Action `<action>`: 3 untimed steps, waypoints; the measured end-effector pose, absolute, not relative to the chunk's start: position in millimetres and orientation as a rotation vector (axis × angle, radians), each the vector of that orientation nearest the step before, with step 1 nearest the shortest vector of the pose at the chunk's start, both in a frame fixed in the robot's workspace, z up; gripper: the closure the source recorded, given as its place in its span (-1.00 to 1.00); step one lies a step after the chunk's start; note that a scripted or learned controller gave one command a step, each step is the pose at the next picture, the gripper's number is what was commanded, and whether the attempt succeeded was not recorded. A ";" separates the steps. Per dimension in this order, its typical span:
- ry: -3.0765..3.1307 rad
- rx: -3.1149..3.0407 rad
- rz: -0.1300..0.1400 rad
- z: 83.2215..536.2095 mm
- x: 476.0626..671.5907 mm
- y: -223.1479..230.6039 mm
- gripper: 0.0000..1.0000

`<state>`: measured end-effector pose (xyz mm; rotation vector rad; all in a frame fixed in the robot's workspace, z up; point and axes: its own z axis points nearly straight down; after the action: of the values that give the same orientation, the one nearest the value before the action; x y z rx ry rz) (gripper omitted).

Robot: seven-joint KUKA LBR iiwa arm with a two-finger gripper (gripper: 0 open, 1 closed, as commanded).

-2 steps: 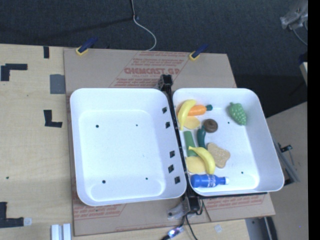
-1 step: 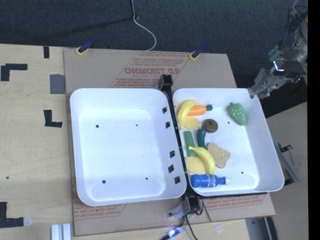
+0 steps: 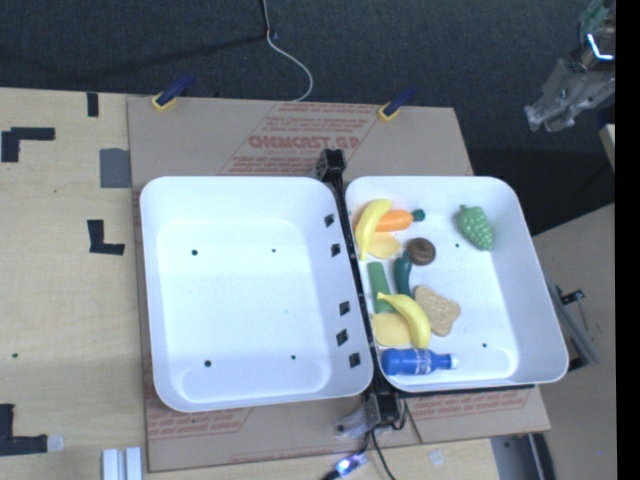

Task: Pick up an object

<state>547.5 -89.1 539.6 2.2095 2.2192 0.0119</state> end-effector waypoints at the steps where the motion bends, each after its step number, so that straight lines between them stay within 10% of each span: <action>1: 2.229 2.217 -0.002 511.4 481.4 -39.1 1.00; 2: 2.221 2.216 0.001 534.8 564.1 -37.4 1.00; 3: 2.224 2.236 -0.016 425.8 479.4 -82.5 1.00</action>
<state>479.4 -82.5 425.8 2.2359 2.2239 -0.0155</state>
